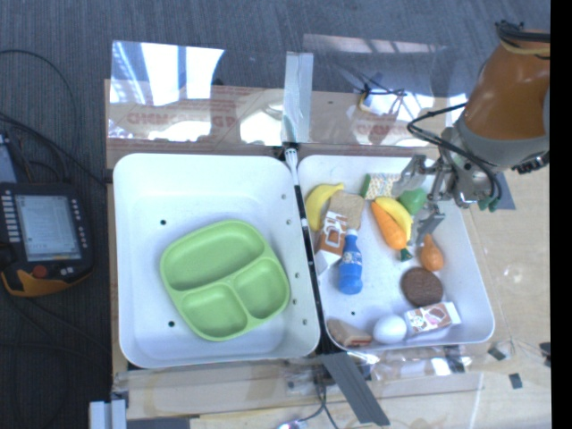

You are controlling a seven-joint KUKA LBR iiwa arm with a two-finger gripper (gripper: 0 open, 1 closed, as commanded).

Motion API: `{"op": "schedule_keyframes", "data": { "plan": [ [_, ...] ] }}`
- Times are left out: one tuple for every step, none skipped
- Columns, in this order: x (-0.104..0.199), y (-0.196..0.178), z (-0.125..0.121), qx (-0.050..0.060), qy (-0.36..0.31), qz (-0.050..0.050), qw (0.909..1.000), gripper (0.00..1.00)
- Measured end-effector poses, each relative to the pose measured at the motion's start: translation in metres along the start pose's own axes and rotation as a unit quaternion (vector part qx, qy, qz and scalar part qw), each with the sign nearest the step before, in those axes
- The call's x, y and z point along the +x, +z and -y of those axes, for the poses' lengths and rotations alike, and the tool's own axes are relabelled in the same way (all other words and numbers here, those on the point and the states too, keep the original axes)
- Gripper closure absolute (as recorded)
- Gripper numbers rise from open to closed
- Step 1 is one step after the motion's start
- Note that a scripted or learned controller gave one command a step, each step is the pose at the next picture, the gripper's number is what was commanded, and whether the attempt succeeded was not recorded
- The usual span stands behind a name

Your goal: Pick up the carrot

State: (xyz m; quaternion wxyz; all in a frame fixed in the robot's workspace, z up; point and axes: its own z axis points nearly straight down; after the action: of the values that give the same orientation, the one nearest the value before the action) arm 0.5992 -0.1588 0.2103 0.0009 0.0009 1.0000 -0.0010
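Little print could be read. Reddish lettering ran along the cardboard strip [192, 119] behind the left bin, too blurred and glare-washed to make out (it looked mirrored or upside down). The small red-and-white carton [433, 318] and the brown packet [338, 224] in the right bin carried labels too small to read. The handheld pendant's screen [43, 223] showed illegible lines.

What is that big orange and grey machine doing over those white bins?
It is a robot arm reaching in from the right, its two-finger gripper low over the right white bin of toy food. The gripper sits just beside the orange carrot with a green top, which lies in the bin, not lifted. The green divided plate sits alone in the left white bin.
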Motion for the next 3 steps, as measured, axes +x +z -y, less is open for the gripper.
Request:
{"op": "schedule_keyframes", "data": {
  "plan": [
    [0.009,0.115,-0.014,0.000,0.062,0.001,0.9981,0.00],
    [0.008,0.105,-0.014,0.002,0.061,0.002,0.9981,1.00],
    [0.035,-0.017,-0.043,0.000,0.196,0.003,0.9807,1.00]
  ]
}}
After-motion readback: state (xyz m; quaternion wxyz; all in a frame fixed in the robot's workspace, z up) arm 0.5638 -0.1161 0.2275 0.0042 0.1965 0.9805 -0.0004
